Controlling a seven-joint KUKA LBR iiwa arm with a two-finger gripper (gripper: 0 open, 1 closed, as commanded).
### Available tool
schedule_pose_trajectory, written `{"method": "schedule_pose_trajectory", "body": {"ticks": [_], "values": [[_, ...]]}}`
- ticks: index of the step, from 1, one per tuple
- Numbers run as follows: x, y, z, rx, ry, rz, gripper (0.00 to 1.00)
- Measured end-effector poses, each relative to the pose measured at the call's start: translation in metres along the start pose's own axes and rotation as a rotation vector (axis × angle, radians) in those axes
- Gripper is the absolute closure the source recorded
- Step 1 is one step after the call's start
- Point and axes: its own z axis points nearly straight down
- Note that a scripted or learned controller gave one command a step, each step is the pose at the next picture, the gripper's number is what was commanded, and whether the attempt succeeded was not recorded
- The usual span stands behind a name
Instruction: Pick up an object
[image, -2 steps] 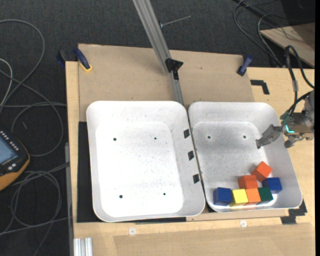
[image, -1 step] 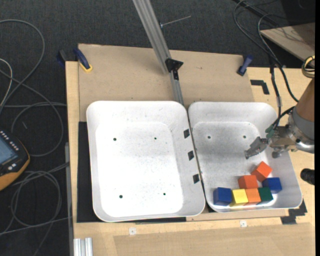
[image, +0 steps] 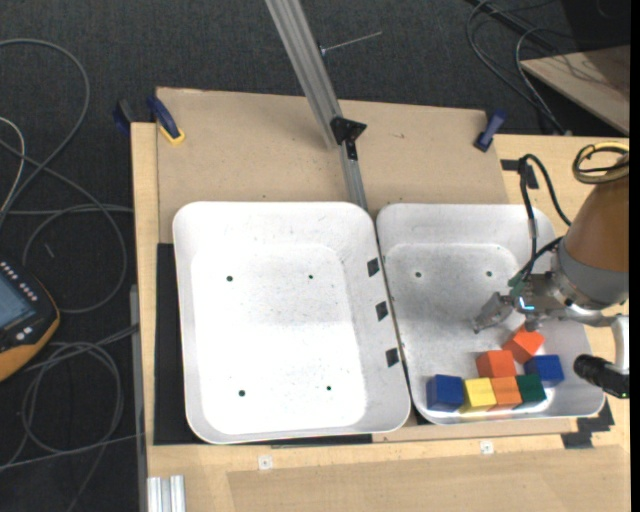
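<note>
Several coloured blocks lie in the near right corner of the right bin (image: 440, 240). An orange block (image: 526, 345) is the farthest back, with another orange block (image: 496, 363) and a blue block (image: 547, 368) just in front of it. Along the front wall runs a row of a blue block (image: 446, 390), a yellow block (image: 480, 392), an orange one and a green block (image: 531, 388). My gripper (image: 508, 318) hangs open just above and behind the rear orange block, with nothing between its fingers. One grey finger (image: 488, 316) points left over the bin floor.
The left bin (image: 200, 230) stands beside the right one, with a ridge and black clips between them. A metal bar (image: 320, 90) slants over the bench's back. Blue clamps sit at the back corners. Cables lie on the floor at left.
</note>
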Motion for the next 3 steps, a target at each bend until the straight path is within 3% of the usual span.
{"method": "schedule_pose_trajectory", "body": {"ticks": [1,2,3], "values": [[-0.003,0.008,0.029,-0.031,-0.012,-0.001,0.00],[-0.001,0.010,0.017,-0.039,-0.011,-0.004,1.00],[-0.005,0.014,-0.027,-0.013,-0.006,-0.001,1.00]]}}
